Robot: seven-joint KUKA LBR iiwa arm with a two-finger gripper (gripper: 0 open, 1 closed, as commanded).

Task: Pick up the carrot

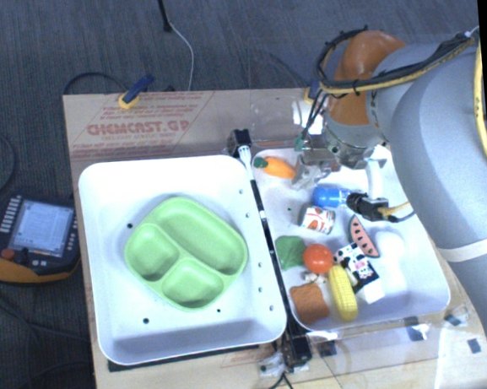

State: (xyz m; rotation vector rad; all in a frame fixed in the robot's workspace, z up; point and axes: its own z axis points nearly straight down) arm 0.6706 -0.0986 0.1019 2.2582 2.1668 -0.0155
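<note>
The carrot point(277, 169) is small and orange with a green top, lying in the far left corner of the right bin point(422, 297). My gripper point(312, 165) hangs low over that bin's far end, just right of the carrot's thick end and close to it. From above, the wrist and its cables cover much of the gripper. The carrot rests on the bin floor, and I cannot tell if the gripper touches it.
The right bin also holds a blue item point(328, 196), a red and white can point(318, 219), a watermelon slice point(359, 232), a tomato point(318, 257), corn point(343, 291) and bread point(309, 300). A green divided plate point(186, 250) lies in the left bin point(108, 193).
</note>
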